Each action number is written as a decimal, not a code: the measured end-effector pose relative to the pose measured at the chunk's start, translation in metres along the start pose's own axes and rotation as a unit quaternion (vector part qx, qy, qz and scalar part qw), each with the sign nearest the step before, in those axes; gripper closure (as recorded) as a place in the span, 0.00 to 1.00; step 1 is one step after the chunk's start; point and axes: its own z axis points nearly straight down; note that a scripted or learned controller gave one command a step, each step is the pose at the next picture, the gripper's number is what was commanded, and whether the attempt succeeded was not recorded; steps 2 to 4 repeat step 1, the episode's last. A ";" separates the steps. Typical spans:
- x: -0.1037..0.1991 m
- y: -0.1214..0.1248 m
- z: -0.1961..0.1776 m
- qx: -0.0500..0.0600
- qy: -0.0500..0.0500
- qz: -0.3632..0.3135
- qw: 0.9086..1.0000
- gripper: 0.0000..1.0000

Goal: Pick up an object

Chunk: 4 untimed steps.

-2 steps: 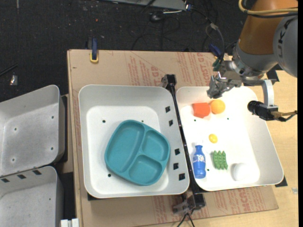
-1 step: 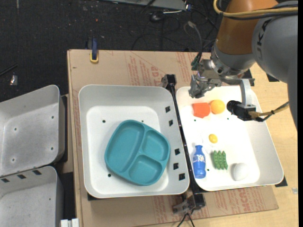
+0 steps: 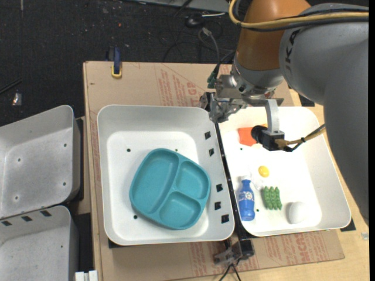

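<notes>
My gripper [image 3: 218, 108] hangs over the far end of the wall between the two bins, at the top left corner of the right bin [image 3: 328, 174]. Nothing is visible in its grasp. Within the right bin lie an orange block [image 3: 245, 136], a small yellow ball [image 3: 263, 171], a blue bottle [image 3: 246, 199], a green ridged piece [image 3: 271, 198] and a white rounded object [image 3: 295, 211]. The orange block is the closest to the gripper, a little to its right and nearer the camera. A teal divided plate [image 3: 170, 189] lies in the left bin [image 3: 111, 157].
The grey arm with its orange band [image 3: 266, 22] covers the upper right of the scene and overhangs the right bin's far side. A black fitting on a cable [image 3: 268, 138] sits beside the orange block. White bin lids [image 3: 35, 157] lie off to the left.
</notes>
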 end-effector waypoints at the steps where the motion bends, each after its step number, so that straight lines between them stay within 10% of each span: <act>1: 0.057 -0.003 0.014 0.000 0.000 0.000 1.000 1.00; 4: 0.057 -0.003 0.014 0.000 0.000 0.000 1.000 1.00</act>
